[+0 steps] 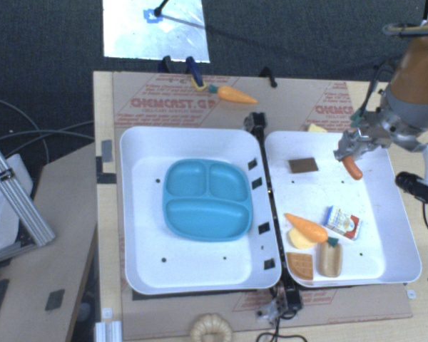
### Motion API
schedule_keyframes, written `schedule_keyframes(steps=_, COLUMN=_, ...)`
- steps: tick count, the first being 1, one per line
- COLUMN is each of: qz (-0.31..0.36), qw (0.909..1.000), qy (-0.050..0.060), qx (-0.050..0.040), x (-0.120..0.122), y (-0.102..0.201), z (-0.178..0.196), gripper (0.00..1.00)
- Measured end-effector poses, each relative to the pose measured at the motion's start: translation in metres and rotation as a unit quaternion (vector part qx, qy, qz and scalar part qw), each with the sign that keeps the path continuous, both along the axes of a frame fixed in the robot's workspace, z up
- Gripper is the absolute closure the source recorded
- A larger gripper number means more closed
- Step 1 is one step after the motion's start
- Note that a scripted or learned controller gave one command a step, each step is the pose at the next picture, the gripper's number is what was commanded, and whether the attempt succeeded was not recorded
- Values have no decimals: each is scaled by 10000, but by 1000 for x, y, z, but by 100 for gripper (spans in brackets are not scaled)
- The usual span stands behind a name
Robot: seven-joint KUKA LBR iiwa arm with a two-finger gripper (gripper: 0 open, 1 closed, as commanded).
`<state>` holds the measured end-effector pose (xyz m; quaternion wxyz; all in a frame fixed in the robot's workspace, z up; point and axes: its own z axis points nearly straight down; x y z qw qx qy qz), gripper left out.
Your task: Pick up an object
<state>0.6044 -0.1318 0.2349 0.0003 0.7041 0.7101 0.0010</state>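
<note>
Camera view has my gripper (351, 150) up over the far part of the right bin (399, 262), with a small red-orange sausage (352, 168) hanging just under its tip. The sausage looks pinched between the fingers at its upper end, tilted, its lower end pointing down toward the bin floor; I judge it clear of the floor, though the slant makes that hard to swear to. So I read this as the lift step: the grab is made and the thing is coming up, or about to.

Nearby in the same bin lie a brown square (303, 165), well apart to the gripper's left, and nearer me a carrot (306, 226), a small carton (342, 223), a waffle (300, 264) and a bread roll (330, 260). The blue plate (207, 198) sits alone in the left bin (139, 262). A second carrot (232, 94) rests on the board beyond the bins.

Next I'd want a straight, slow rise, since the grip is near the sausage's end and it could swing or slip out
</note>
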Motion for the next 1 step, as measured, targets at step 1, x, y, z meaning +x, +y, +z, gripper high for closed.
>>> schedule_keyframes(steps=1, qz=6, qw=10000, qy=2, qx=3, x=-11, y=56, z=7, gripper=100)
